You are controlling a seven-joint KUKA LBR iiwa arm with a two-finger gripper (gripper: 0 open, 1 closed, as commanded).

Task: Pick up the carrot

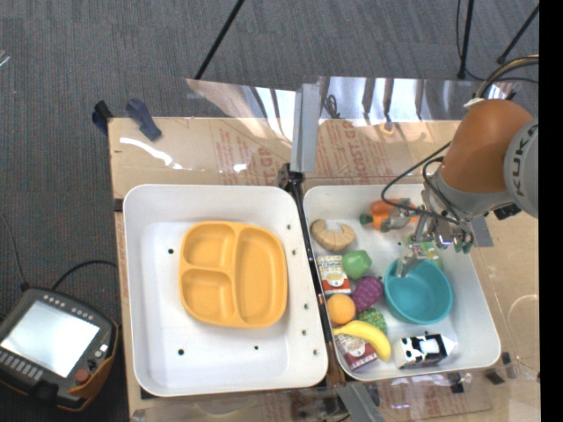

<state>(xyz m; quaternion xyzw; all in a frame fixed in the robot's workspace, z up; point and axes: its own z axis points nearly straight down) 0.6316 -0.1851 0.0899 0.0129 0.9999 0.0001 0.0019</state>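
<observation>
Claw [420, 255] — seemingly right of carrot [382, 212]

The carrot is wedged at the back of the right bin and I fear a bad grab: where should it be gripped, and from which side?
Probably across the orange body of the carrot, coming straight down from above. It lies low near the bin's back wall, with the gripper and the teal bowl close by, so a sideways approach looks crowded.

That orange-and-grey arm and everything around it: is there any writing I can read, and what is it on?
"KU", cut off by the frame edge: on the grey arm.
Red mirrored print on the bench sheet: too blurred to read.
Labels on the small cartons: too small to read.
</observation>
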